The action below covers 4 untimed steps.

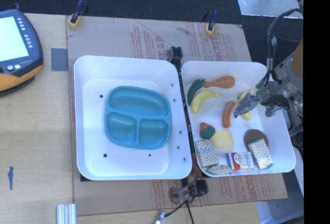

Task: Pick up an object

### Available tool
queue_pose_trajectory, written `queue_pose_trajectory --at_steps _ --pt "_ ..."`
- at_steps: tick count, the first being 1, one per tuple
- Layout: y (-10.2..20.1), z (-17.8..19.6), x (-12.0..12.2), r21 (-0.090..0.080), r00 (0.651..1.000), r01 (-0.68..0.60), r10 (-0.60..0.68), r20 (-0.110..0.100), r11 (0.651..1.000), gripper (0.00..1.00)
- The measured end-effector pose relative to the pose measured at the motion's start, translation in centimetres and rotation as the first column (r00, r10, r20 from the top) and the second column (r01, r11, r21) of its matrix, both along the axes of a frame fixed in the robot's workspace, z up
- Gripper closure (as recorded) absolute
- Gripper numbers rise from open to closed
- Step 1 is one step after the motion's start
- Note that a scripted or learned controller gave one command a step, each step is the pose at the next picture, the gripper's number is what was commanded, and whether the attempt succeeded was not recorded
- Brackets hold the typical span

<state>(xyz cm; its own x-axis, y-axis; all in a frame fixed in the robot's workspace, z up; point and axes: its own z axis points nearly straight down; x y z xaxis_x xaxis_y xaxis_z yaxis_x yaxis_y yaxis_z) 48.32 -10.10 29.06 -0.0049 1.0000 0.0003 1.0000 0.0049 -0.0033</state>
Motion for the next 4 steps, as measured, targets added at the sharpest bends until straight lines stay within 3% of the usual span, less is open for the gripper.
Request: queue_pose_trajectory --at_steps 1,2,3,4 --pt "-3.6 -7.2 6.2 -0.002 1.000 0.000 0.000 -0.002 1.000 0.00" --pt "-5.1 -20.0 8.3 -0.001 1.000 -0.001 0.001 -0.002 1.000 0.00" --pt "-5.2 -18.9 8.3 -0.003 1.000 -0.005 0.005 -0.004 1.000 1.00" --pt "2.1 -9.8 9.4 0.000 1.000 -0.001 0.001 0.000 1.000 1.00"
